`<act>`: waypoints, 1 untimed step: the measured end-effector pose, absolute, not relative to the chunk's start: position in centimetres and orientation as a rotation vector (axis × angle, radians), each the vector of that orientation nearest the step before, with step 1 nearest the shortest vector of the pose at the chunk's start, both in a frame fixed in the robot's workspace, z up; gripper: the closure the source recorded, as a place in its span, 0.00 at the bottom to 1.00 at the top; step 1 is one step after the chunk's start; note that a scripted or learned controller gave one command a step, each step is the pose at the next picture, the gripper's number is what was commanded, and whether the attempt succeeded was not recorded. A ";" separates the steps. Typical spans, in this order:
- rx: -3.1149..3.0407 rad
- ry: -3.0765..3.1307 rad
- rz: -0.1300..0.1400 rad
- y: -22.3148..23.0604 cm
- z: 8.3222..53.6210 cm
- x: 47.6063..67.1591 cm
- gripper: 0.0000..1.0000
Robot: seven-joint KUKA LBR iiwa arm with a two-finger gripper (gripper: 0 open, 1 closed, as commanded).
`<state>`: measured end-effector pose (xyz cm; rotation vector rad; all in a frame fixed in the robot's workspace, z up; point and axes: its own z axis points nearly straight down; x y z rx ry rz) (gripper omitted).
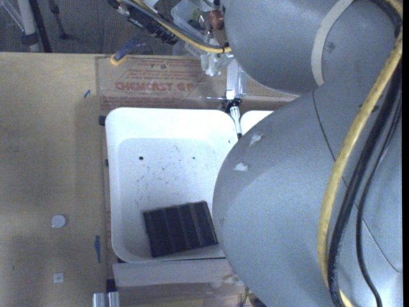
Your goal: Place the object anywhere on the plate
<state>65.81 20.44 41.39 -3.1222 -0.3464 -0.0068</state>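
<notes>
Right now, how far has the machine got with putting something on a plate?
Nothing looks done yet. The left white bin holds a dark ribbed slab lying flat near its front edge. The grey arm bulks across the right side and covers most of the right bin, so what it has in hand, and whether a plate sits there, cannot be told. The placing itself seems still ahead.

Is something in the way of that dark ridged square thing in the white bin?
The dark ridged rectangular slab lies flat at the near end of the left shallow white bin, with bare bin floor around it and nothing on top. The big grey robot arm covers the right bin, so that side cannot be judged.
</notes>
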 end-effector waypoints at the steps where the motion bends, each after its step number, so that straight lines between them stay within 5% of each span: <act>1: -3.096 -0.537 0.005 19.9 38.5 65.6 1.00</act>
